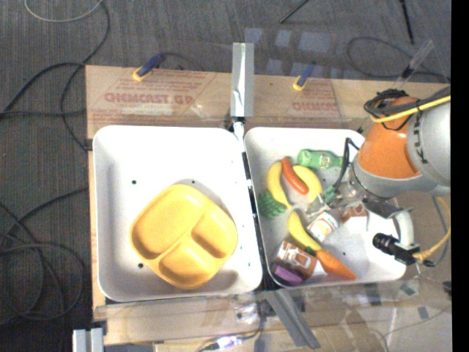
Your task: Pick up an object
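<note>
The arm's end effector (338, 196) is down among the toy food in the right bin (366, 262) — just beside a yellow banana (299, 229) — its grip unreadable, so the grasp step is underway; next, a secure pinch and lift.

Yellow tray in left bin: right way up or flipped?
Right way up. The yellow tray shows three recessed compartments with raised dividers facing the camera; it lies in the left bin.

Yellow tray (185, 235) in left bin (117, 152)
</note>
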Robot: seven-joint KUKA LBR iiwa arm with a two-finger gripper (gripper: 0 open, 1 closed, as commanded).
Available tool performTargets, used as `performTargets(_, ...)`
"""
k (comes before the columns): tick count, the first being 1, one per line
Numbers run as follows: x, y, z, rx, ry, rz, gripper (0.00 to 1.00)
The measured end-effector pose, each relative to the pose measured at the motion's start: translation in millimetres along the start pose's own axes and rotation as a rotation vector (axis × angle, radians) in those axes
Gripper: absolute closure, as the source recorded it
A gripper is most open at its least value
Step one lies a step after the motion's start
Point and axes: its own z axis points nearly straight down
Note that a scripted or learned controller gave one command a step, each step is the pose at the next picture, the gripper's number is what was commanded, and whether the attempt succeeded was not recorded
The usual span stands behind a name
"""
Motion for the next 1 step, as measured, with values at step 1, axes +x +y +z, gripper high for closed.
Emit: performTargets(1,87.4,46.3,-83.6,0.011,0.005,-0.425,1.00)
